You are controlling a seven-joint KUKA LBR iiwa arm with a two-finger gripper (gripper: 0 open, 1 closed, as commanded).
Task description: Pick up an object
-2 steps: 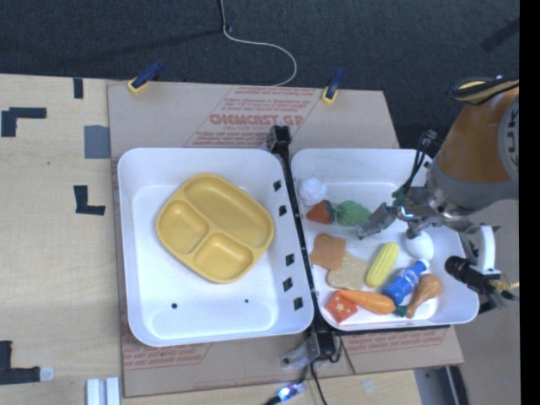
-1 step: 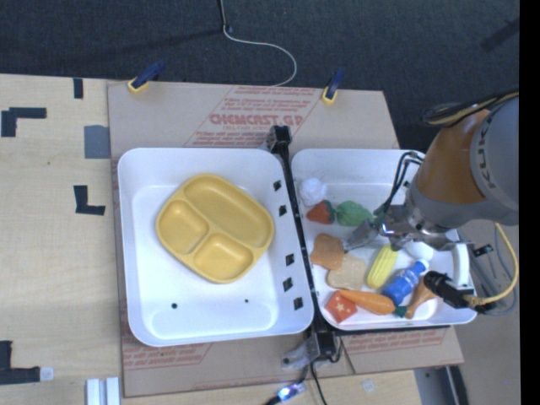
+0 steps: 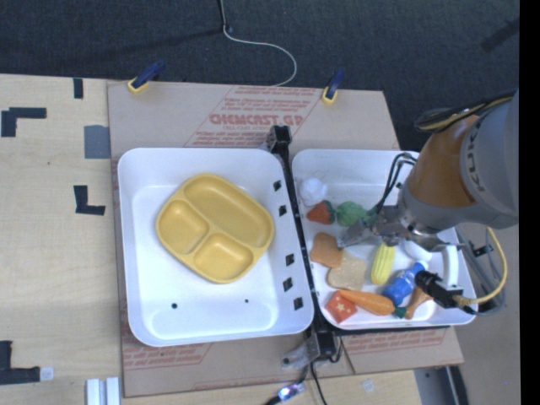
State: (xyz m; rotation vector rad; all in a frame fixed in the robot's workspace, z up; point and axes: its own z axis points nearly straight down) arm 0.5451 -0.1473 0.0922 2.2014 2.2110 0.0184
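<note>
Gripper (image 3: 364,229) low in right bin (image 3: 371,160), finger state: can't tell from this angle. Corn (image 3: 383,262) sits at its 5 o'clock, green piece (image 3: 348,213) at 11. Yellow tray (image 3: 215,226) in left bin (image 3: 139,226).

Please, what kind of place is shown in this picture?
Probably a robot test bench in a lab: two white bins clamped on cardboard, toy food such as a corn cob, and a yellow divided tray.

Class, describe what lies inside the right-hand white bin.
The right white bin holds toy food: yellow corn cob, orange carrot, green broccoli, blue bottle. The grey arm covers its right part.
</note>
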